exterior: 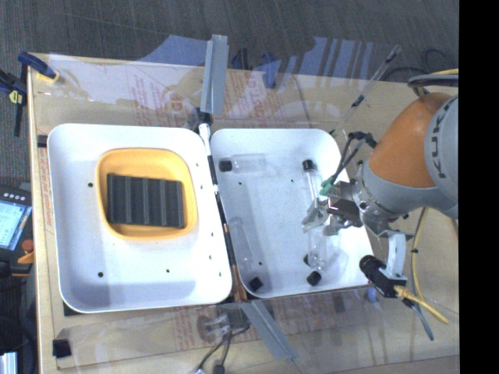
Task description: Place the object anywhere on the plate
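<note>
Bins sit side by side on the pale surface (93,100). The left shallow white bin (70,271) holds a yellow rounded-rectangle plate (146,164) bearing a dark ribbed insert (146,199) at its middle. The right shallow white bin (265,209) holds several clear plastic tubes with black caps: one (242,164) lying near the top rim, one (243,257) along the left wall with its cap toward the bottom corner, and two on the right side, an upper one (310,179) and a lower one (315,262). The gripper (326,215) of the grey arm with the orange band (409,154) hangs over those right-hand tubes, well apart from the plate; whether it is open, closed or gripping a tube cannot be told.
</note>
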`<action>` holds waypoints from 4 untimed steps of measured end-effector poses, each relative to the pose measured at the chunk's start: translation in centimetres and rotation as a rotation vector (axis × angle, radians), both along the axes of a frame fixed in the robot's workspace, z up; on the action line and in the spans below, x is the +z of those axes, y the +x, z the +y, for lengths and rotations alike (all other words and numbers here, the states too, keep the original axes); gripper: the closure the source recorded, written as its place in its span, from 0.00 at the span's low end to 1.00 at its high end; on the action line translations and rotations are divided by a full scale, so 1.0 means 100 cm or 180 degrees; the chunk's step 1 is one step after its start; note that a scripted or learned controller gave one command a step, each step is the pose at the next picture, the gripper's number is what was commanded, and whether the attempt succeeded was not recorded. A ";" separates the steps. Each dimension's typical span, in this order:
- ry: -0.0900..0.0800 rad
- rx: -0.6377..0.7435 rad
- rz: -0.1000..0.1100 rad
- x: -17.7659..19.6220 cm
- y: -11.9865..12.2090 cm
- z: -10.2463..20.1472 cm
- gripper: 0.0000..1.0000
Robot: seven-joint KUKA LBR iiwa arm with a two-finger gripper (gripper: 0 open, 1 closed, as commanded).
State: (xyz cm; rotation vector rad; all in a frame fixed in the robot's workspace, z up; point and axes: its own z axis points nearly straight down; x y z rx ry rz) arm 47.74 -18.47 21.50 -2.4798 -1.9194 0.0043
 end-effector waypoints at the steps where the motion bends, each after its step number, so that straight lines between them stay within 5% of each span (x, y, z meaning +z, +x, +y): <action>1: 0.0000 0.0000 0.0000 0.000 0.000 0.000 0.00; 2: -0.0006 -0.1036 -0.0001 -0.124 -0.002 0.043 0.00; 3: -0.0003 -0.1131 0.0000 -0.024 0.002 0.136 0.00; 4: -0.0010 -0.1141 0.0001 -0.024 0.010 0.186 0.00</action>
